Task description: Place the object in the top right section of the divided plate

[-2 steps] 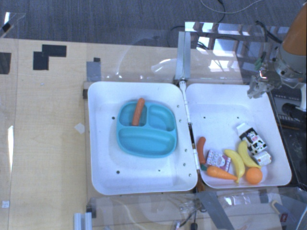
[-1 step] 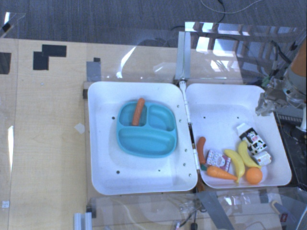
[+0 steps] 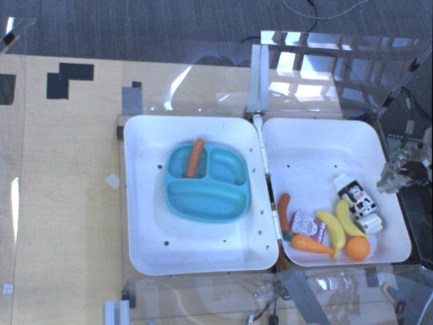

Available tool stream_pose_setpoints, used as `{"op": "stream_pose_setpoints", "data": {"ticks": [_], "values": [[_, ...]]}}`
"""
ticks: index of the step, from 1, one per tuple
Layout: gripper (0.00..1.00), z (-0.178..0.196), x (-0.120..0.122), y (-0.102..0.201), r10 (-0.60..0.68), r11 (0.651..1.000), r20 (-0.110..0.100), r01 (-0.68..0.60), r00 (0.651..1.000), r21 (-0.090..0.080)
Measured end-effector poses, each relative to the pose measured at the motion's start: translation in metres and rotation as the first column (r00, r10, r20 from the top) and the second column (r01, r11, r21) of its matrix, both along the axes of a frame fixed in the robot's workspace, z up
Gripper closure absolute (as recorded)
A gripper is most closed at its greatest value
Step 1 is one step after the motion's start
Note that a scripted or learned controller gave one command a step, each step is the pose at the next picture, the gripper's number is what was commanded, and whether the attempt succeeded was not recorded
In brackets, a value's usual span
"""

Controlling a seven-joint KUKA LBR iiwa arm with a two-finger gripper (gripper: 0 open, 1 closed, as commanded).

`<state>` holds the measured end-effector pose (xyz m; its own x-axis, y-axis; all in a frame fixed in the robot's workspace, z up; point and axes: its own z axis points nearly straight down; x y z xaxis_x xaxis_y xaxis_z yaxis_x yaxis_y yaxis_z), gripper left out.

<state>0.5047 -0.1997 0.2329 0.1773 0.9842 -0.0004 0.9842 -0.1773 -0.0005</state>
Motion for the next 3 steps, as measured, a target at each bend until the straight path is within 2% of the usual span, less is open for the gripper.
{"op": "stream_pose_setpoints", "data": {"ticks": [1, 2, 3], "values": [[1.0, -0.041, 0.023, 0.003, 0.189, 0.982, -0.001, -0.189, 0.982, 0.001], [1.0, -0.006, 0.107, -0.003, 0.243, 0.97, 0.001, -0.243, 0.97, 0.0], [1.0, 0.008, 0.056, -0.006, 0.223, 0.975, 0.001, -0.223, 0.975, -0.001]]}}
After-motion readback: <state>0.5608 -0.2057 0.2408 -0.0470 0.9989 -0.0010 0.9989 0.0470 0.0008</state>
